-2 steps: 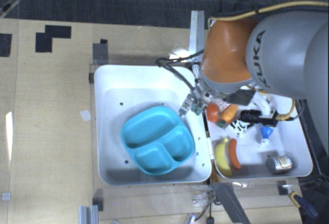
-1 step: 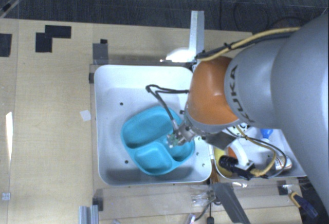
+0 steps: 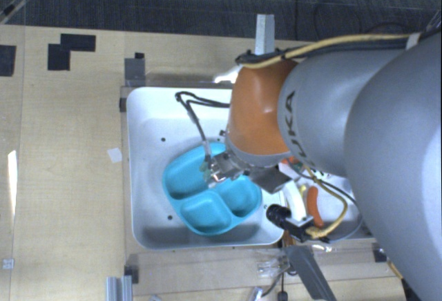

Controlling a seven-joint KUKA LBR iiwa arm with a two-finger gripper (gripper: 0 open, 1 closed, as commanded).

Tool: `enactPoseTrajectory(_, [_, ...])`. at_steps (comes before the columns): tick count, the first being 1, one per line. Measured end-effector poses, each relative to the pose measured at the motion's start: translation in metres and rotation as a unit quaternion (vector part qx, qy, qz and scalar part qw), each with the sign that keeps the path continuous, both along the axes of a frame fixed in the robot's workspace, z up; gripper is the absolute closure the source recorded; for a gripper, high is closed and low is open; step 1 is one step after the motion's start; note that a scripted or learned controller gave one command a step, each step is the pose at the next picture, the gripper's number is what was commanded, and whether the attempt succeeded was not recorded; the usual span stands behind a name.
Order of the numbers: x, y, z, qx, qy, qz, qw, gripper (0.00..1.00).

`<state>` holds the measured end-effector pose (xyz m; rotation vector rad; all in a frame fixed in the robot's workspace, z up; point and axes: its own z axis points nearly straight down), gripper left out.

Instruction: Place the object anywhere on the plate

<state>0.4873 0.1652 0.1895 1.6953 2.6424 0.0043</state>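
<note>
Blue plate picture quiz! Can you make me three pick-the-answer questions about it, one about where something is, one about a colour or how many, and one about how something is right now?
1. Where does the blue plate sit?
A. Inside the white bin
B. On the wooden bench beside the bin
C. On the dark floor at the top

2. How many sections does the plate have?
A. One
B. Three
C. Six

3. Where is the gripper right now?
A. Far away over the black marks
B. Low over the middle of the plate
C. Outside the bin, on the bench

Answers:
1. A, the bin's white walls surround the plate on every side.
2. B, raised ridges split the plate into three hollows.
3. B, the arm's orange band leads down to the gripper where the plate's ridges meet.
</note>
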Motion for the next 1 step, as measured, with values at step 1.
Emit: enactPoseTrajectory(1, [0.0000, 0.0000, 0.0000, 0.0000, 0.000, 0.000, 1.0000, 0.00])
